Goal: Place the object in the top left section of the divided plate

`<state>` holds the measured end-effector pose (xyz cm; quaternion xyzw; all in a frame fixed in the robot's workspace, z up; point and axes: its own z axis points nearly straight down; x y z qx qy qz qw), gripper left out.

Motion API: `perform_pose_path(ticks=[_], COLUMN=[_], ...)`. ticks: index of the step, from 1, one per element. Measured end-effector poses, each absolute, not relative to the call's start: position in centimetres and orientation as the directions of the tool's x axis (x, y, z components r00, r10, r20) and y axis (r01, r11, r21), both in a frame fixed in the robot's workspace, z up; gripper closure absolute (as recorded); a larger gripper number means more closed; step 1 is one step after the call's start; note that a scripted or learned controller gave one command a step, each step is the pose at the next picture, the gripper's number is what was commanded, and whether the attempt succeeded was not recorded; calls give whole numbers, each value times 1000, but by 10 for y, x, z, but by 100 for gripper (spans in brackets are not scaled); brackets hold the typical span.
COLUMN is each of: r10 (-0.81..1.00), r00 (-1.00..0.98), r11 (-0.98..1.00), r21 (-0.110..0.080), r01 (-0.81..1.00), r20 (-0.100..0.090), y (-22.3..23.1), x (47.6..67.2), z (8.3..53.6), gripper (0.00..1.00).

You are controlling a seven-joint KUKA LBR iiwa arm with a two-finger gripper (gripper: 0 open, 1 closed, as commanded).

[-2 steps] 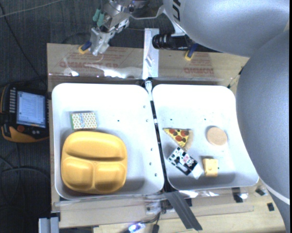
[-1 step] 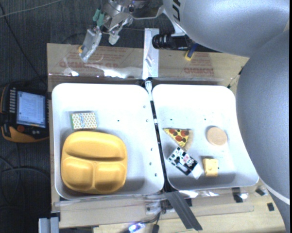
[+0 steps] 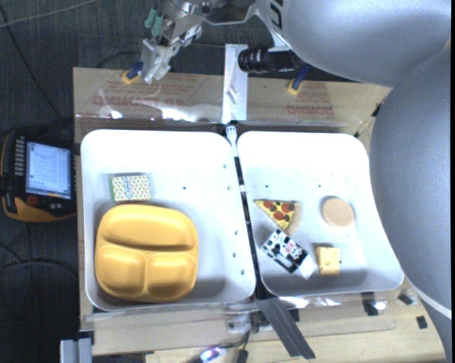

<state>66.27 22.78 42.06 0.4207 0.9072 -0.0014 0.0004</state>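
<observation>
The yellow divided plate point(image 3: 145, 252) lies in the left bin point(image 3: 204, 157), at its front left. It has one wide section at the back and two smaller ones at the front, and nothing lies in them. A small green patterned square point(image 3: 132, 187) lies flat on the bin floor, just behind the plate's back left corner and apart from it. My gripper point(image 3: 156, 60) hangs beyond the far edge of the left bin, over the cardboard strip, well away from the plate and the square. Nothing shows in its grasp.
In the right bin point(image 3: 363, 165) lie a pizza slice point(image 3: 277, 212), a round tan disc point(image 3: 338, 212), a black-and-white piece point(image 3: 284, 251) and a small yellow block point(image 3: 328, 260). A handheld screen unit point(image 3: 42, 174) sits left of the bins. The arm's grey bulk point(image 3: 409, 89) overhangs the right side.
</observation>
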Motion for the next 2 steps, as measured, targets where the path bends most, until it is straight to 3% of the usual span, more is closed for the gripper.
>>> perform_pose_path(ticks=[1, 2], r10=[763, 763], r00=[-646, -646], r11=[646, 646], r21=[-2, -2], r01=[763, 763], r20=[-2, -1], y=[228, 229], x=[663, 664], z=[420, 428], gripper=[0, 100])
